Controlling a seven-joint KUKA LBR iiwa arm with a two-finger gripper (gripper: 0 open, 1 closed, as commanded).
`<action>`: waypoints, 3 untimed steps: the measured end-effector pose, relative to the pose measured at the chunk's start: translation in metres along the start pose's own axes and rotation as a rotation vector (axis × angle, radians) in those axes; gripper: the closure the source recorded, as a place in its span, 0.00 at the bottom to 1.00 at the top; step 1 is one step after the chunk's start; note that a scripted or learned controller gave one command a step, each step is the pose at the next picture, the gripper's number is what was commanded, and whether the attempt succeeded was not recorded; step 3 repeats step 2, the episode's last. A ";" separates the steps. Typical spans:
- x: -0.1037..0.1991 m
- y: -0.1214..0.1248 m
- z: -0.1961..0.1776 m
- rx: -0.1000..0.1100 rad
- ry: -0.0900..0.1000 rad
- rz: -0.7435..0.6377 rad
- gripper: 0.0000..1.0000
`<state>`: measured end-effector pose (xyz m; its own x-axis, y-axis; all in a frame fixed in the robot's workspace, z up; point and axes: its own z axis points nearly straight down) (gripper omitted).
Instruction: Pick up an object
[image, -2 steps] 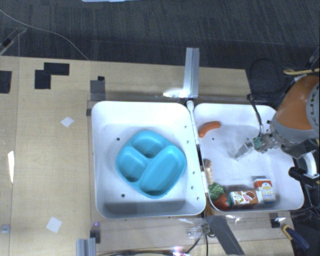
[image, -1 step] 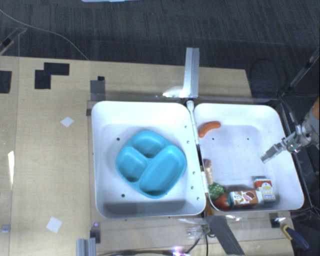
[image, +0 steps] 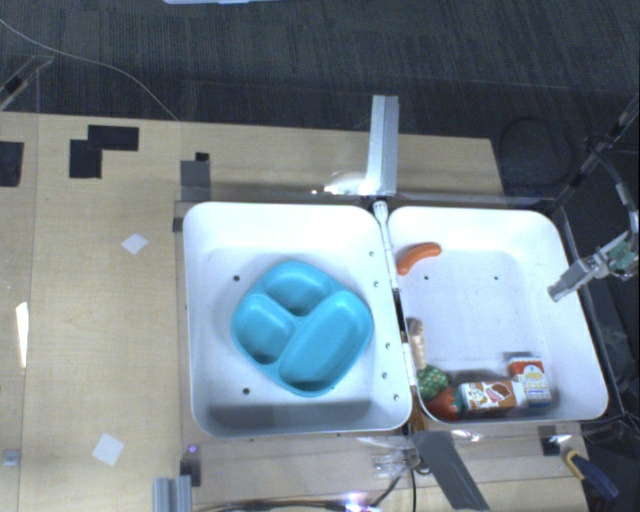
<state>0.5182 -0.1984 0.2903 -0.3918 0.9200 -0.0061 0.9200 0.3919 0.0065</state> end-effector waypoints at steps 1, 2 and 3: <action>0.000 0.000 0.000 0.000 0.000 0.000 0.00; 0.004 -0.026 0.106 0.005 0.003 0.248 0.00; 0.004 -0.026 0.106 0.005 0.003 0.248 0.00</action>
